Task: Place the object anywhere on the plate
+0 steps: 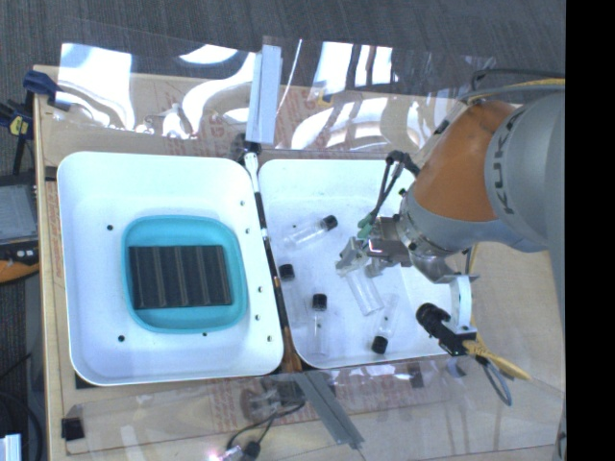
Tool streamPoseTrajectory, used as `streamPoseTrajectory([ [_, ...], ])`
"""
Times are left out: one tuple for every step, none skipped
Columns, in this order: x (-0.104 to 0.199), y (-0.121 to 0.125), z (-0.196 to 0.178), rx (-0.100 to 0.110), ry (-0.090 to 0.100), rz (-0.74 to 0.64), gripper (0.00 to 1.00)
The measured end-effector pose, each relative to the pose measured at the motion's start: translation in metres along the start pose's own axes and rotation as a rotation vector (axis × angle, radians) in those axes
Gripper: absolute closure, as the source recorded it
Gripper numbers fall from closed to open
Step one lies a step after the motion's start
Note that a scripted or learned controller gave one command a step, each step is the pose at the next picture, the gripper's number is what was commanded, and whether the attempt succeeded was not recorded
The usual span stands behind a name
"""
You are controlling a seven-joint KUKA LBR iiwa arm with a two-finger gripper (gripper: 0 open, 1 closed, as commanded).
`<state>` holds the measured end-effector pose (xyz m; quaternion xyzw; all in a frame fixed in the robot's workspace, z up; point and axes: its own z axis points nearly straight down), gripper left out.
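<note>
Now fingers point(352, 260) over right bin point(288, 185), vial point(365, 294) just beside; grip state unclear.

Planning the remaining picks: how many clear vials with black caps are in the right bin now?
4 visible: vial upper left, vial lower left, vial at the bottom, vial just under the end effector. The arm may hide others.

Grey arm point(524, 176), orange band, partial black lettering, perhaps "KU"; dark cables near the wrist.
</note>
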<state>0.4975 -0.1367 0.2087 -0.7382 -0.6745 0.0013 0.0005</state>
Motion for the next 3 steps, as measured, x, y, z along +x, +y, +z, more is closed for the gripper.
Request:
streamPoseTrajectory([
  [0.075, 0.051, 0.018, 0.001, 0.002, -0.103, 1.0],
  [0.174, 0.044, 0.018, 0.002, 0.002, -0.15, 1.0],
  [0.173, 0.044, 0.018, 0.001, 0.001, -0.149, 0.0],
])
